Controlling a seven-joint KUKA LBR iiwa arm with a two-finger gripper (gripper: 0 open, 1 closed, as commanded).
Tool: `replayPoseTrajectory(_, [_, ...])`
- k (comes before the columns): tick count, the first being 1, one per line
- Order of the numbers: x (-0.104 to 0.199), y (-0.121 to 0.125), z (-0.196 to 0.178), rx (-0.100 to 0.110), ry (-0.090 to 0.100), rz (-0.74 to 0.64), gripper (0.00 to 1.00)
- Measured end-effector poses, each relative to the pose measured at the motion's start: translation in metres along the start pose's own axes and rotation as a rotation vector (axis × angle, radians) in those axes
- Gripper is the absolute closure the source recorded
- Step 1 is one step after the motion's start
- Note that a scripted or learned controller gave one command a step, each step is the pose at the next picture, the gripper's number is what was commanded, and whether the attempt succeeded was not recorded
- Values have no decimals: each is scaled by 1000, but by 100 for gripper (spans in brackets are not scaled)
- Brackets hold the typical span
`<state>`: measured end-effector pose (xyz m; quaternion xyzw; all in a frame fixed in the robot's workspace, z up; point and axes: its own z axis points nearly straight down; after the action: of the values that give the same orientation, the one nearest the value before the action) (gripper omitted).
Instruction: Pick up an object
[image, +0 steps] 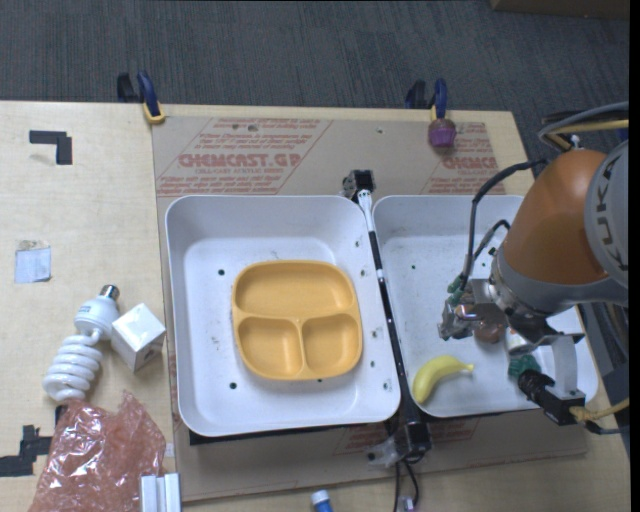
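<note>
- Camera view, tabletop (90, 200): a light wooden surface carries a brown printed board (250, 150), held at its far edge by two blue clamps (148, 95). Two shallow white bins sit side by side on the board.
- Left bin (195, 300): contains a yellow divided plate (297, 318) with three compartments, lying flat near the bin's centre.
- Right bin (420, 225): contains a yellow banana (438, 376) lying near the bin's near wall, just left of the arm's wrist hardware. A small brown object (489, 328) shows at the end effector; its identity cannot be determined.
- Arm (565, 230): enters from the right, its orange band positioned above the right bin's right half.
- End effector (462, 318): sits low over the right bin, just beyond the banana and apart from it. Whether it is open or closed cannot be determined at this resolution.
- Left of the bins, on the bare tabletop: a white spiral light bulb (78, 348), a small white box (138, 335) just beside it, and a crumpled pink plastic bag (100, 455) near the near edge.
- Far edge of the board: a small purple object (442, 132) rests beside the right clamp.
</note>
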<state>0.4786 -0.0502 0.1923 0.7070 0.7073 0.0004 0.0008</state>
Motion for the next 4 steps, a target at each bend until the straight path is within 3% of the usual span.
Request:
replayPoseTrajectory(1, [-9,11,0,1,0,1,100])
replayPoseTrajectory(2, [-9,11,0,1,0,1,0])
replayPoseTrajectory(3, [-59,-1,100,2,1,2,0])
replayPoseTrajectory(4, [-60,0,90,-1,0,4,100])
